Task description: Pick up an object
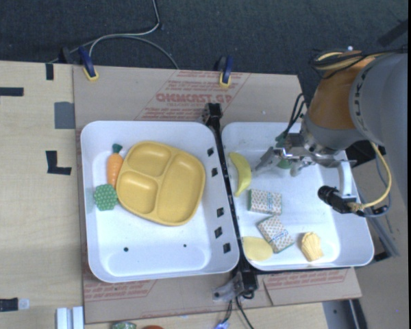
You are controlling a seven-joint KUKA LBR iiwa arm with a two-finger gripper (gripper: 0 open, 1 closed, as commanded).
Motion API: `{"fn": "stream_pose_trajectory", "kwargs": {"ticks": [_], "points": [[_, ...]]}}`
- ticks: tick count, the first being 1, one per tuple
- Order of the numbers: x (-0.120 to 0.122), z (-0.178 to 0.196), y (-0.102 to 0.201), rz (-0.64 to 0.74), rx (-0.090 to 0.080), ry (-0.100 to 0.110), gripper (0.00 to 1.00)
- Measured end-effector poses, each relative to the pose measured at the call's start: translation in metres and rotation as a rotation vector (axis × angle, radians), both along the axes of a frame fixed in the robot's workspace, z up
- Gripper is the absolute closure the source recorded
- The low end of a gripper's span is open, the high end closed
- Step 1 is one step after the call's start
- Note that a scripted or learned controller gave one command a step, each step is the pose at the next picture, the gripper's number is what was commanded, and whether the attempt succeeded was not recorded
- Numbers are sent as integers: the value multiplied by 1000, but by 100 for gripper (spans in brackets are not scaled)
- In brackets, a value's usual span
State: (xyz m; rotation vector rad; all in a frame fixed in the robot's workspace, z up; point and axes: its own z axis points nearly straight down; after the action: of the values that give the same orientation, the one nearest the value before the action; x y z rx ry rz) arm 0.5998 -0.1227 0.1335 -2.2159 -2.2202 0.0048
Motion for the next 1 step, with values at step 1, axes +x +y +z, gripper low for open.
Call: {"fn": "stream_pose_trajectory", "kwargs": {"ticks": [1], "points": [[63, -47, -4, 1, -2, -8, 0]]}}
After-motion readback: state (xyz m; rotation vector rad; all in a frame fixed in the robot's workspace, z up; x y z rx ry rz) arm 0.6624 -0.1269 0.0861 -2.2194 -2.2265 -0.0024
